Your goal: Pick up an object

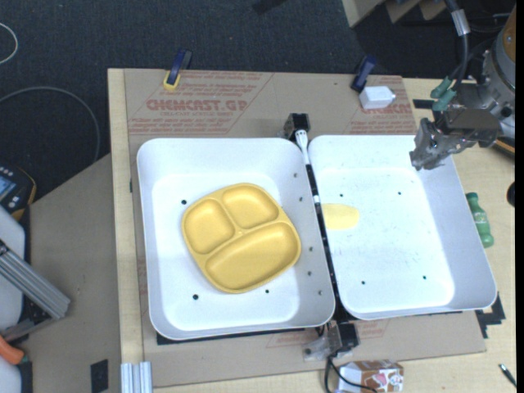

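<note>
Here the claw (427,155) hangs over the right bin's (458,219) rim.

Two white bins (155,219) side by side on a cardboard-topped bench (246,97); green marker (480,219) at right

This is a robotics lab or test cell rather than a home or shop. A brown board (246,97) printed with a maker's name fills the middle of the frame and carries two shallow white bins (164,301) side by side, joined by black clips (296,125) at upper centre and fixed with blue clamps (176,68) along the top edge. Dark carpet (98,23) shows across the upper left, with loose cables (49,97) on it. Aluminium framing (33,285) sits at lower left, and a grey industrial arm (483,97) with hoses enters at upper right.
</note>
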Tool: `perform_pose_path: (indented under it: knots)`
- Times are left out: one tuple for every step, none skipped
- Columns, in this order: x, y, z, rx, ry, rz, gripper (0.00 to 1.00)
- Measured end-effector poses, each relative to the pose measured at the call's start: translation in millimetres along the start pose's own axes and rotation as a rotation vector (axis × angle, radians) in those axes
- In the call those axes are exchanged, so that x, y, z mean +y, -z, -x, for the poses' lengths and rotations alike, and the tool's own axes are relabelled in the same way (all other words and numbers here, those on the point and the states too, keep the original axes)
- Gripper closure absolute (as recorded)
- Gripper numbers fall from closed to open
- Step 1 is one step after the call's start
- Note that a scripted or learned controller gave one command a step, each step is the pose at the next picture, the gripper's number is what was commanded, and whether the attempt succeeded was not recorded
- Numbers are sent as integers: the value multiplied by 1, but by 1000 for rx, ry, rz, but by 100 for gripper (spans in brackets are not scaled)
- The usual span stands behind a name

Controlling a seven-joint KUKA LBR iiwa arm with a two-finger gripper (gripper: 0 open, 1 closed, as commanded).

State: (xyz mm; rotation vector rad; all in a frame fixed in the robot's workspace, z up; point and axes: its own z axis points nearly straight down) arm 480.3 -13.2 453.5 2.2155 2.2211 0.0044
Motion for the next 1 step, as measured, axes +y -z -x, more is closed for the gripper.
perform_pose_path:
  knots:
    - [-2,-69,-55,2,3,-14,100]
